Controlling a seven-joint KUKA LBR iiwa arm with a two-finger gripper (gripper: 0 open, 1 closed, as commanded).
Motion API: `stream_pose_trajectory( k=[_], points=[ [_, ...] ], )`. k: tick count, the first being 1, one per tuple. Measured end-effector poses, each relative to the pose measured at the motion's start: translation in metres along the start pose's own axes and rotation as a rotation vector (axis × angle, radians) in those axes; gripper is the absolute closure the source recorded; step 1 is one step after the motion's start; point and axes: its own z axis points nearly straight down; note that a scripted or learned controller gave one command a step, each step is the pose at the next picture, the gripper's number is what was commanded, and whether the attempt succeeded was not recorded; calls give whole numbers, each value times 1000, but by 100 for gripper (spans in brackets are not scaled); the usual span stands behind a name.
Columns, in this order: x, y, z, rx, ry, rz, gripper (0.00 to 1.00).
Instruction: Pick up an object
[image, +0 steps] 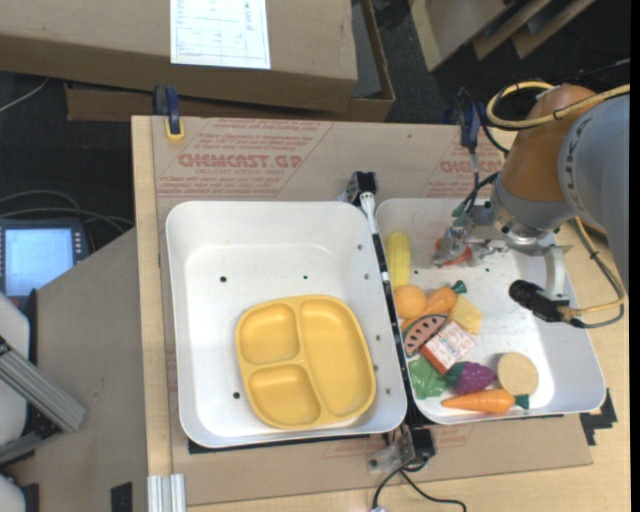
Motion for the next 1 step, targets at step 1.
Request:
stream_pose_trajectory(
  k=[1],
  points=[
    [101,-27,-96,-7,5,-12,100]
  ],
)
